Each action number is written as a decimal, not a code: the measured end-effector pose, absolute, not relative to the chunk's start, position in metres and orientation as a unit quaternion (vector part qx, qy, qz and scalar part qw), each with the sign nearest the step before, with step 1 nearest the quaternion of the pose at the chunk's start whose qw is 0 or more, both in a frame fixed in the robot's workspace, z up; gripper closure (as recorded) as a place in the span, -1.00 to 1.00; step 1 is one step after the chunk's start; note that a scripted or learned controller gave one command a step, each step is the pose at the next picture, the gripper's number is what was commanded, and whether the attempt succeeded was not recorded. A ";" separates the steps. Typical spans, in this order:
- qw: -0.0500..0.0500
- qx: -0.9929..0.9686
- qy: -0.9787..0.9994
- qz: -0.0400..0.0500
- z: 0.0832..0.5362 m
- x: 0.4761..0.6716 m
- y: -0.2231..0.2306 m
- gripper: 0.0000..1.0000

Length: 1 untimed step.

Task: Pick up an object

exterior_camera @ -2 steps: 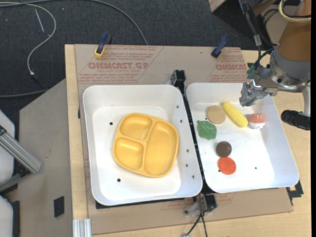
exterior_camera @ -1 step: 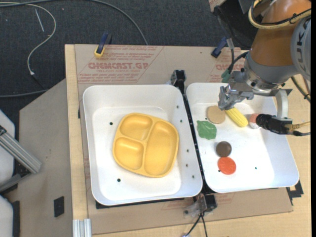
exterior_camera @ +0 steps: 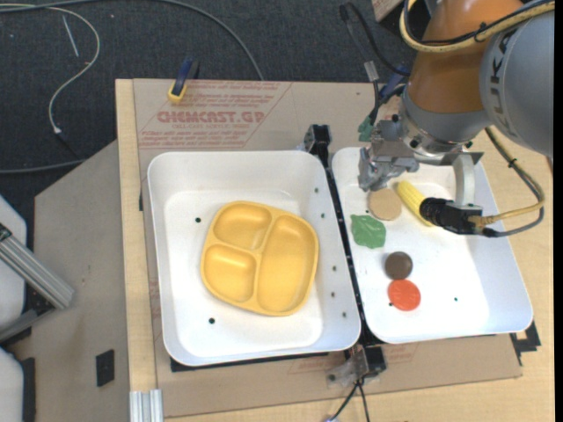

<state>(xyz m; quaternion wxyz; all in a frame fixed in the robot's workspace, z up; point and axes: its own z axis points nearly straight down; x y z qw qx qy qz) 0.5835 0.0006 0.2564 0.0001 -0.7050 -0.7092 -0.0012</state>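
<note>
Here I am, reaching in over the right bin, my gripper down at its far left corner, close to the wall shared with the left bin. Released or clenched? From this high angle I can't tell (my own wrist hides the business end). I see nothing gripped.

Right under my tool, just on the near side of it, lies a tan disc, flat on the bin floor. I can't tell whether I'm touching it or only hanging very close. Just beside it, toward the dividing wall, there's a green lump, nearly touching the tan disc's edge. Further toward the near end sits a brown disc, and just beyond that a red disc, the two of them close together but apart from the green lump.

Over in the left bin, a yellow divided plate lies flat in the middle, three compartments facing up, well apart from me.

Both bins sit on a cardboard sheet with red lettering, and a small blue-and-yellow clip is at its far edge.
</note>
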 end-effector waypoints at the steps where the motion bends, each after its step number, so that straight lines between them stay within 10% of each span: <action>1: 0.001 -0.705 -0.710 -0.001 0.255 0.588 0.057 1.00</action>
